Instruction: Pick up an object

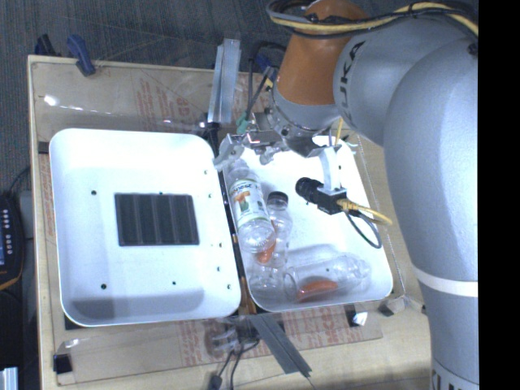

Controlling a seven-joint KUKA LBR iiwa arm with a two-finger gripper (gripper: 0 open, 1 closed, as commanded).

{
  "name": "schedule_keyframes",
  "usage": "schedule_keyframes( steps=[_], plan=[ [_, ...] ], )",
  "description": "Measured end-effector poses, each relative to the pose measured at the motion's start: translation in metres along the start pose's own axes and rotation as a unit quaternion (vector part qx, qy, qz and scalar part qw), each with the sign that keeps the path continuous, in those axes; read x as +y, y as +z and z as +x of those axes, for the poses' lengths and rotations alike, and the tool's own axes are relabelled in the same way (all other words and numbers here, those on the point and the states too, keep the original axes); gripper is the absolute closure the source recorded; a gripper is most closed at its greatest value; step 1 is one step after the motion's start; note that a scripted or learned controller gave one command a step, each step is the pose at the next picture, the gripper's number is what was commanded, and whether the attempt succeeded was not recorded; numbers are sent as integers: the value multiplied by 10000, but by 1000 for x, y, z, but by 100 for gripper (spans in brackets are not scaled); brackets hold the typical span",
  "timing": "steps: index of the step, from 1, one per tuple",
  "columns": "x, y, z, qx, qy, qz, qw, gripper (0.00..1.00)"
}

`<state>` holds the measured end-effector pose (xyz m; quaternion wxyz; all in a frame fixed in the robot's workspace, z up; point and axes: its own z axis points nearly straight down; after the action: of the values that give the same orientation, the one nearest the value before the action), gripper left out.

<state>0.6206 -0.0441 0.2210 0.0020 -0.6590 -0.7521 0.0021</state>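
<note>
The arm (390, 80) reaches in from the right and bends down over the far end of the right bin (375, 260), with the pincer (258, 139) low at that bin's far-left corner, just above the cap end of a labelled clear bottle (246, 205). Whether the pincer is apart or together cannot be told from here, since the wrist hardware and cables hide it. The bottle lies along the bin's left wall, its neck pointing to the far side, and it appears to rest on the bin floor, not lifted. Nearer, more clear plastic pieces are piled: a second clear bottle (329, 273) lying across the near end with something orange inside (hard to name), and a small dark cap (277, 198) just right of the labelled bottle. The left bin (77, 161) carries a dark ribbed insert (157, 218) on its floor. Judged from this, the pick is at the approach or grasp stage: nothing is raised yet, so closing on an object and lifting it off the counter remain.
</note>
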Motion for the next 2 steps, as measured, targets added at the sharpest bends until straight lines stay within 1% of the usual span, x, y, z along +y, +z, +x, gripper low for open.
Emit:
schedule_keyframes(
  steps=[1, 2],
  plan=[
    [-5, 82, -27, 55, -345, -76, 9994, 0],
    [-36, 89, -25, 110, 675, -358, 9970, 0]
  ],
)
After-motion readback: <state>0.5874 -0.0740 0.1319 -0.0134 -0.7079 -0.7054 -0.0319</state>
